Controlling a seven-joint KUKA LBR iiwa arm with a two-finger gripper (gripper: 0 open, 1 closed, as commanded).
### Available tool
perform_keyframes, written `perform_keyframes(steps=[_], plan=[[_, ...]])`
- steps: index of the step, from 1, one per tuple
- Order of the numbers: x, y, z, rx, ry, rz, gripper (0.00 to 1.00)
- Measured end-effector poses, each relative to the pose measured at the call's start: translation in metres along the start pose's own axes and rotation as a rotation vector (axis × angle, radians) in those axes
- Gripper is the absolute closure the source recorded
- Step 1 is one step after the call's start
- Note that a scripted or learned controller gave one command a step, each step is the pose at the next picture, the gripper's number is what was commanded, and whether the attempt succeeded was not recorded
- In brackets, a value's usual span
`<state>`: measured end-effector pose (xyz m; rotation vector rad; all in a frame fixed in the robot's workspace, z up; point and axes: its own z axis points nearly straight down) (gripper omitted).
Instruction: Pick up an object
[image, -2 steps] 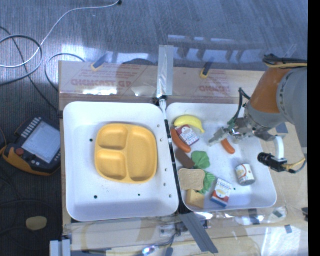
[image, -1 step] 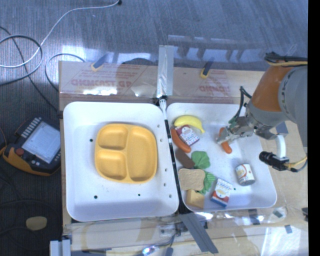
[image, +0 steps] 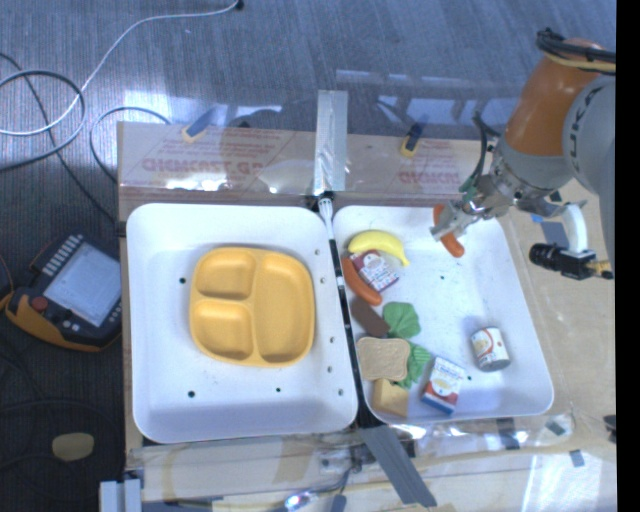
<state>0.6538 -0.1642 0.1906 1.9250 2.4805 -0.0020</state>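
Observation:
My gripper (image: 447, 230) hangs over the far right part of the right bin (image: 528, 318), reaching in from the upper right. A small orange-red piece (image: 453, 244), carrot-like, sits between its fingertips, and the fingers are shut on it. The piece looks slightly above the bin floor. Other objects lie to the left and below: a yellow banana (image: 376, 243), a red-and-white packet (image: 378, 269), a red sausage (image: 360, 284), a green leaf (image: 402, 319), a bread slice (image: 384, 357), a small carton (image: 443, 385) and a tin can (image: 489, 348).
The left bin (image: 142, 300) holds a yellow divided plate (image: 252, 304). A metal divider (image: 331, 150) stands behind the two bins. A teach pendant (image: 70, 292) lies on the floor at the left. White floor shows around the can in the right bin.

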Motion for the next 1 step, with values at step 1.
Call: perform_keyframes(steps=[1], plan=[[0.0079,-0.0250,-0.0584,0.000,-0.001,-0.055,1.00]])
